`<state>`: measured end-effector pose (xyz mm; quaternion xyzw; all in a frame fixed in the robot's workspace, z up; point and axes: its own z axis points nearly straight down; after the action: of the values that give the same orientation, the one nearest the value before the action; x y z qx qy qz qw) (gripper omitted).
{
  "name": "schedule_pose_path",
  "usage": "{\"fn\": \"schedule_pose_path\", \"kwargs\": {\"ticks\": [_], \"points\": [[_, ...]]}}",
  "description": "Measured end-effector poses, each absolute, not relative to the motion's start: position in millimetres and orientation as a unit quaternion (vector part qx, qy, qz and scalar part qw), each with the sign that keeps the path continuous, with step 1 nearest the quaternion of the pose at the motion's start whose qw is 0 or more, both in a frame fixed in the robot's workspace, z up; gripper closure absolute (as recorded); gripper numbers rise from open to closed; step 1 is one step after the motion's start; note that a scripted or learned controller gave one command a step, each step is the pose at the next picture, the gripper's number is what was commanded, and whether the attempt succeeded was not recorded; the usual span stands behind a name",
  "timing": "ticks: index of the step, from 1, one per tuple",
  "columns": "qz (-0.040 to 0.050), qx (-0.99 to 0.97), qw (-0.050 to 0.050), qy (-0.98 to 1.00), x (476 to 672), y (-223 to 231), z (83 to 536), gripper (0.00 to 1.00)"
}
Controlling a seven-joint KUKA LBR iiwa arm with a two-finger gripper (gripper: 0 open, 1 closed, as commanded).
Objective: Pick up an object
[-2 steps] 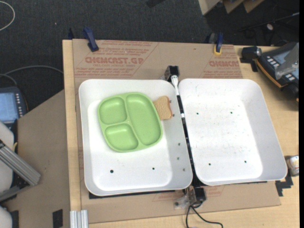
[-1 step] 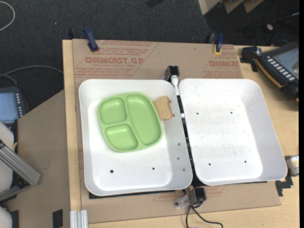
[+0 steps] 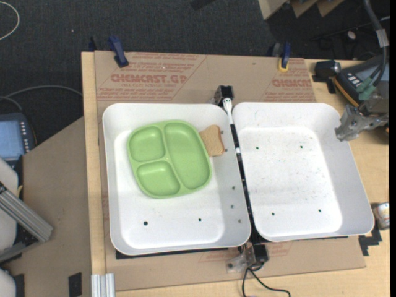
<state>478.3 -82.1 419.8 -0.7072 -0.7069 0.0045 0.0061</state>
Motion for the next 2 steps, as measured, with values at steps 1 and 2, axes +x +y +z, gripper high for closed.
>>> {"fn": "schedule_pose_path", "kwargs": {"ticks": [1, 2], "points": [[0.0033, -0.706, 0.005, -0.709, 478.5, -37, 325, 1.00], [-0.0022, -0.704, -0.001, -0.710, 479.7, 33, 351, 1.00]]}}
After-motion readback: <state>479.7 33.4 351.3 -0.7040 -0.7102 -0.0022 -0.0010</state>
